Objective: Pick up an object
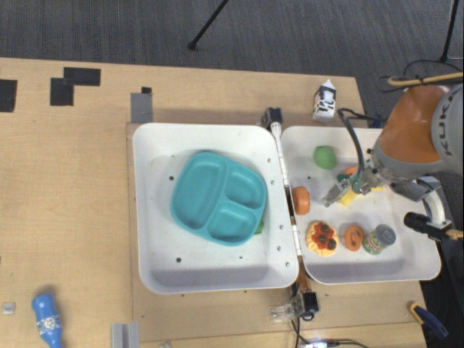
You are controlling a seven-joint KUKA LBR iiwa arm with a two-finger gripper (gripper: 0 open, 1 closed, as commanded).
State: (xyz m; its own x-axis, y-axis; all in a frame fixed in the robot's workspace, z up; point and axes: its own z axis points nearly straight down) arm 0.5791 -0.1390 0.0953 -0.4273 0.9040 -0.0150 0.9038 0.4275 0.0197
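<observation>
**Arm lowered into the right bin, two-bin bench seen from above**

A light wooden bench (65, 194) fills most of the view, bordered at the top by dark grey carpet (109, 13) crossed by a thin black stand leg (217, 13). Two shallow white bins sit side by side on the bench. The left bin (156, 267) holds a turquoise plastic plate with three compartments (220, 196), lying tilted near its centre. The right bin (413, 263) receives the grey arm with its orange band (413, 125), which enters from the right.

The two-finger gripper (341, 191) points left and down, near the middle of the right bin; its metal fingers stand slightly apart, and a small yellow-and-green object (354, 188) lies right at them, though whether it is clamped cannot be told.

Contents of the right bin:
- a green ball (325, 156), above and left of the gripper;
- an orange oval piece (301, 200), at the bin's left wall;
- a yellow round toy with red spots (321, 238), below the gripper;
- an orange ring-shaped piece (353, 238), just beside it;
- a small grey-green can (378, 239), furthest right.

On the bench lie a white-and-black small bottle (326, 100) above the right bin and a blue bottle-shaped toy (48, 319) at lower left.
</observation>
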